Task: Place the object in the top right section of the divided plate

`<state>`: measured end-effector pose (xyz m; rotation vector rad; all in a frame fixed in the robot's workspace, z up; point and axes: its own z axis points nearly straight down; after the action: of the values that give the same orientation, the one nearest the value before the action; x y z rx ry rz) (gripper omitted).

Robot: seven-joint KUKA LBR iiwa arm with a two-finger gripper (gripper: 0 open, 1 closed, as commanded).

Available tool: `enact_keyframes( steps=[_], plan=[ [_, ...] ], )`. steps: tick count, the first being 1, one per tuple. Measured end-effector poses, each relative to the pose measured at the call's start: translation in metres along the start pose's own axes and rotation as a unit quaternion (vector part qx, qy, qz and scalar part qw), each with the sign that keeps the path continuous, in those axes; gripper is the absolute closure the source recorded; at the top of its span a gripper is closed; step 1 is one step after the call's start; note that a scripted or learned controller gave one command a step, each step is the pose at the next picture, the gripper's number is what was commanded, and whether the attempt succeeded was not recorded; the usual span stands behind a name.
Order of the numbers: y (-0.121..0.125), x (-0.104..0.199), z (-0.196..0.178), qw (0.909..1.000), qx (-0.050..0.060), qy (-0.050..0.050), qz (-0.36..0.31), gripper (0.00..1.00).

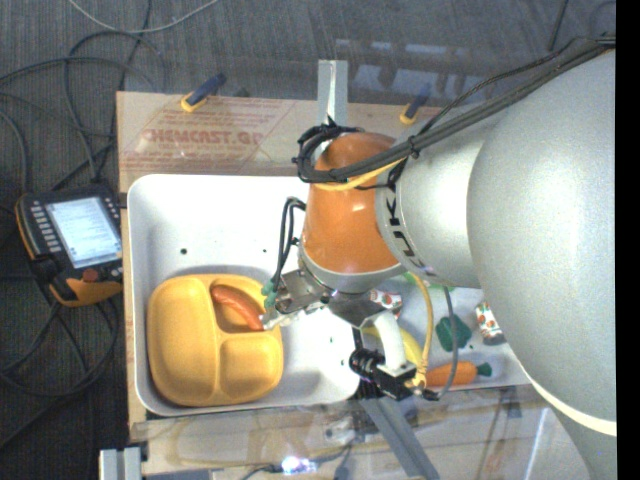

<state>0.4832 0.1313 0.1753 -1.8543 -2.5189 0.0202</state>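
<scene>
The claw hangs low over the right rim of the plate, just under the arm's orange band. Its tip is a small cluster of metal and green parts seen from above, and I cannot tell whether it is apart or together. It meets or nearly meets the near end of the sausage, but nothing shows the sausage gripped.

The sausage, orange-red, lies in the top right section of the plate. Its long axis runs on a slant from upper left to lower right, with the lower right end at the claw and the other end pointing toward the plate's middle ridge.

The plate is yellow, with rounded corners and three sections: a large one on the left and two smaller ones on the right, one above the other. It sits in the lower left part of the left bin, close to that bin's near wall.

The right bin is largely covered by the arm. In its visible strip lie a carrot, pointing roughly left to right, a yellow piece beside it, a green piece just above the carrot, and a small patterned item further right.

Off the bench to the left, a pendant with a lit screen lies on the carpet.
</scene>
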Motion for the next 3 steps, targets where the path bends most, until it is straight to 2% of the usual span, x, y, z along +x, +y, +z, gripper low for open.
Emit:
enact_keyframes(
  steps=[1, 2, 3],
  plan=[
    [-0.026, -0.086, -0.004, 0.9989, -0.005, -0.002, -0.046, 1.0],
    [-0.042, -0.173, -0.238, 0.9999, -0.007, -0.003, 0.007, 1.0],
    [0.031, -0.223, -0.258, 0.9896, -0.007, -0.005, -0.144, 1.0]
  ],
)
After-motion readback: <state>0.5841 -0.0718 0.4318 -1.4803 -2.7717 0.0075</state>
